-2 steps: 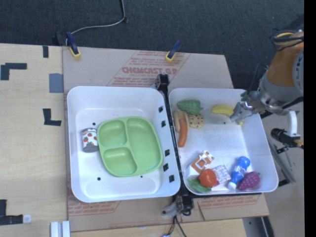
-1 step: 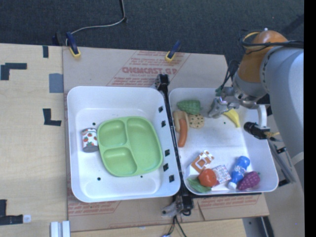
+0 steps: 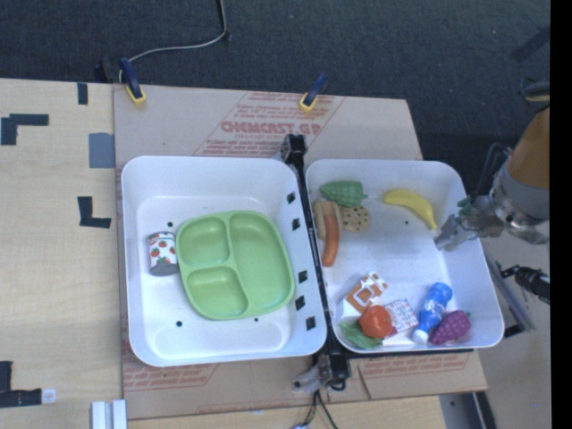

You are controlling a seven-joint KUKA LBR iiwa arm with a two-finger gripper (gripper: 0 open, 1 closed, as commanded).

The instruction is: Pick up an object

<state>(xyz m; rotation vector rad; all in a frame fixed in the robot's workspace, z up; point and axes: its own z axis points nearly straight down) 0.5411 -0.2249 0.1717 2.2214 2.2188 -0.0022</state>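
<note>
- Sadly, the end effector looks small and blurry at the right bin's right wall, so I cannot tell if it is open or closed.
- Nothing can be seen held in it.
- The arm is cut off at the picture's right side.
- The banana lies just beside the end effector, in the right bin.
- More toys share that bin: a carrot, a blue bottle and purple grapes.
- The left bin holds a green tray, with a small cup touching its left side.
</note>
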